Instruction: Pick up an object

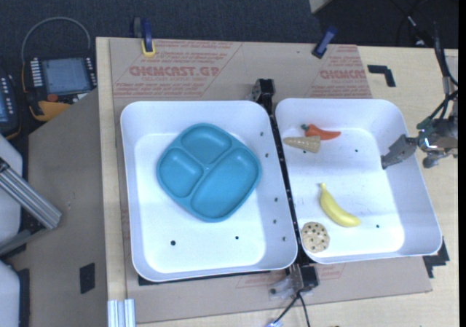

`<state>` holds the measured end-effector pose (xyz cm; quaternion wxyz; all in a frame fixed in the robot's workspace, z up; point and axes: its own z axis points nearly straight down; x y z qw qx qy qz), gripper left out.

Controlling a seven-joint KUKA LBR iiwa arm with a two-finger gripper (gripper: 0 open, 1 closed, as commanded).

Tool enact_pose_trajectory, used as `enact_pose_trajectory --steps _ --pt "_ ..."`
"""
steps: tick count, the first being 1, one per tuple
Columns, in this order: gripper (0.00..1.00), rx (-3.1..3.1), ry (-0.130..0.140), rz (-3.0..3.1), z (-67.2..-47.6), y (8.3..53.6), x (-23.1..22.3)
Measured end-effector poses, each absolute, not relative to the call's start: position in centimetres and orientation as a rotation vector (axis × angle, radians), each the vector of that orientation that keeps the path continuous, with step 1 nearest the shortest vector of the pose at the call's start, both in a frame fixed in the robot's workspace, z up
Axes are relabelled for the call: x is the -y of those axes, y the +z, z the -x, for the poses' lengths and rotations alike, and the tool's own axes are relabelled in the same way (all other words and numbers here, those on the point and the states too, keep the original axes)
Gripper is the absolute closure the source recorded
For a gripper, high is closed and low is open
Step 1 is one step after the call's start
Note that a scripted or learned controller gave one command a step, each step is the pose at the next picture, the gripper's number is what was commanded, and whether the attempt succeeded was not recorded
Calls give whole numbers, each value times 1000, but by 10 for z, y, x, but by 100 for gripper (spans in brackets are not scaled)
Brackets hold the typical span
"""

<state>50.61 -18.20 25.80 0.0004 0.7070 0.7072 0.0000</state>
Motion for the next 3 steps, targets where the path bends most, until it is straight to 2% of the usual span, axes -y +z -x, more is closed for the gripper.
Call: enact_pose_trajectory --steps 3 --pt "0 -2226 -4 -2227 -501 112 184"
